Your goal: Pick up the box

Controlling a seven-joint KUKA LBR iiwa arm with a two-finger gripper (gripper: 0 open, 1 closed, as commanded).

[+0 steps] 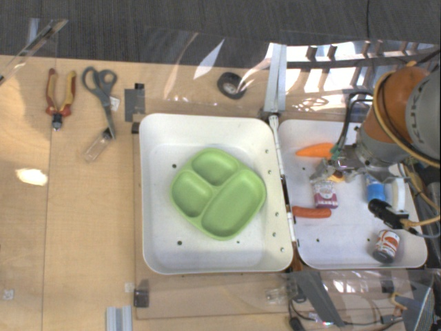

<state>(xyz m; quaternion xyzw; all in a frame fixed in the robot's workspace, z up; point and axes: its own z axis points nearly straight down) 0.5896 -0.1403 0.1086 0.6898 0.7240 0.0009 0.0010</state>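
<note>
The box (325,198) is small, with a pink and red label, and lies in the right bin (344,254) near its left side. My gripper (329,173) hangs directly over the box's far end, close to it or touching it. The grey arm with its orange band (400,102) comes in from the right above the bin. The gripper body hides the top of the box.
An orange carrot (315,150) lies just beyond the gripper and a red sausage-like piece (311,212) just in front of the box. A blue object (376,190) and a can (386,245) sit to the right. The left bin (158,247) holds a green divided plate (218,193).
</note>
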